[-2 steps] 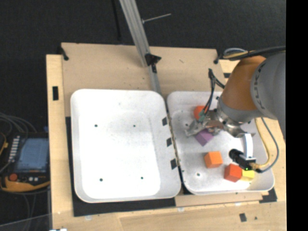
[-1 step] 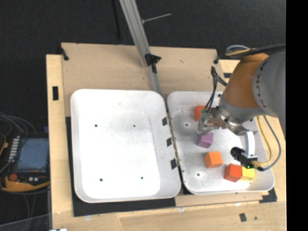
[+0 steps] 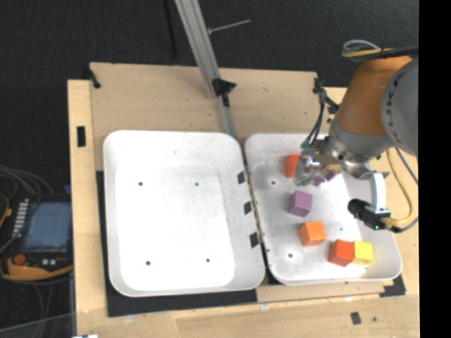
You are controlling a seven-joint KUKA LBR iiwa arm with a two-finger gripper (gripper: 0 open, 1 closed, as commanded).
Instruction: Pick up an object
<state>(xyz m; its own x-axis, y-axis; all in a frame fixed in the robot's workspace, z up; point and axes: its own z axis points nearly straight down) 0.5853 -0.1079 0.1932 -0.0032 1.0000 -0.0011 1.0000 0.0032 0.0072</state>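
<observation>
Low in the frame at the right bin's [image 3: 278,277] bottom edge you see a red cube [image 3: 340,252] touching a yellow one [image 3: 363,251] — matte, square-edged. Just above left sits an orange cube [image 3: 312,232], then a purple cube [image 3: 300,203] with bare white floor around it. Higher, an orange-red block [image 3: 291,165] lies beside the gripper [image 3: 309,173] — you cannot tell how its pincer stands. The left bin [image 3: 176,210] offers smooth open room.

Even, fairly bright light from overhead washes the two shallow white plastic bins [image 3: 176,210] almost featureless, with only faint shadows. The dark floor beyond the pale wooden bench [image 3: 81,189] edges stays murky. The picture is soft and slightly grainy.
</observation>
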